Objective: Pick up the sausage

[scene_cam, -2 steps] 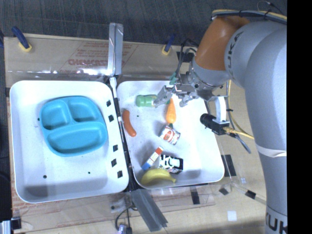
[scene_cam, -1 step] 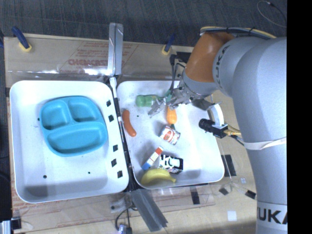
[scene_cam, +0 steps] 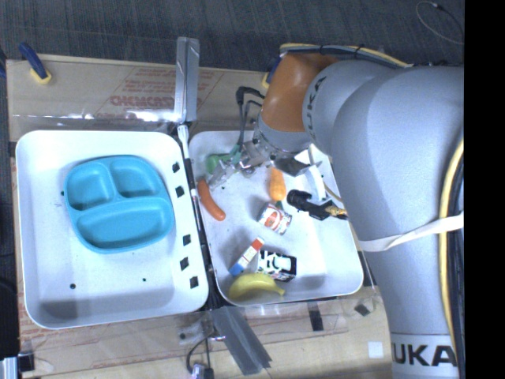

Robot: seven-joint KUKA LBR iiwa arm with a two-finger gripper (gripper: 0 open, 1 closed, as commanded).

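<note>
Grey arm bent down — tool (scene_cam: 237,161) low, pointing left.

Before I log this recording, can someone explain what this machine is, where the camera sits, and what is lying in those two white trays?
The big grey machine with the orange band is a robot arm, reaching in from the right. One camera, fixed above the bench, looks down at a slant. Its gripper is low over the far end of the right bin; I cannot tell whether it holds anything. That bin holds the sausage near its left wall, a carrot, a small can, a banana and a few other small items. The left bin holds a blue divided plate.
</note>
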